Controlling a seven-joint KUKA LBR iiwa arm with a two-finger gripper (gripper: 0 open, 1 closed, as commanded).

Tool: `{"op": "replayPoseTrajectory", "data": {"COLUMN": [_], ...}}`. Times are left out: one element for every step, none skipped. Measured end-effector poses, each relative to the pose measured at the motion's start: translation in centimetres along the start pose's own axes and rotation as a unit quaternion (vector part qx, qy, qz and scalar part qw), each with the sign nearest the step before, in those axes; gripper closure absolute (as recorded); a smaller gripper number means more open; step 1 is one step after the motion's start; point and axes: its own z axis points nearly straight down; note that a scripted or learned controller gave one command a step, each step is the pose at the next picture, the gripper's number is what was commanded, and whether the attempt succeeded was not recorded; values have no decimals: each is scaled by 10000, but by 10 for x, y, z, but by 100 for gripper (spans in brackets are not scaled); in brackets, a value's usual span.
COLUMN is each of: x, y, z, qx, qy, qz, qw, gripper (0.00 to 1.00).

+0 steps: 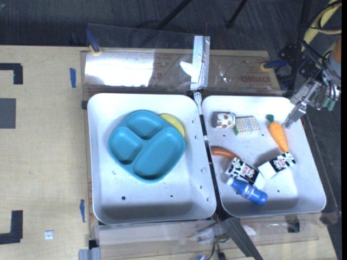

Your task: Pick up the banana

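Peeking out from under the blue divided plate (146, 144) in the left bin (103, 199), the banana (174, 123) is seen as a yellow sliver. The hand (295, 114) is poised at the right bin's far right edge, near the carrot (278, 135); its state cannot be told.

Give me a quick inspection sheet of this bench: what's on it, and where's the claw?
Surface: wooden bench bearing left bin and right bin.
Job's things: banana, yellow, mostly hidden under the blue divided plate in the left bin.
Clutter: carrot, blue bottle, cow-print cartons, all in the right bin.
Grippers: claw over the right bin's far right corner, beside the carrot.
Cables: yellow cable at top right.
Surroundings: dark floor, tripod legs.
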Motion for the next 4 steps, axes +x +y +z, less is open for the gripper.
{"op": "replayPoseTrajectory", "data": {"x": [57,-7,17,-33], "y": [-39,4,-10,24], "z": [47,-28,105,-15], "qx": [5,-5,-9,-11], "qy": [18,-15,-13,-20], "qz": [77,-1527,-3236,-4882], "qw": [10000,9883,9462,8727], "gripper": [0,0,0,0]}}
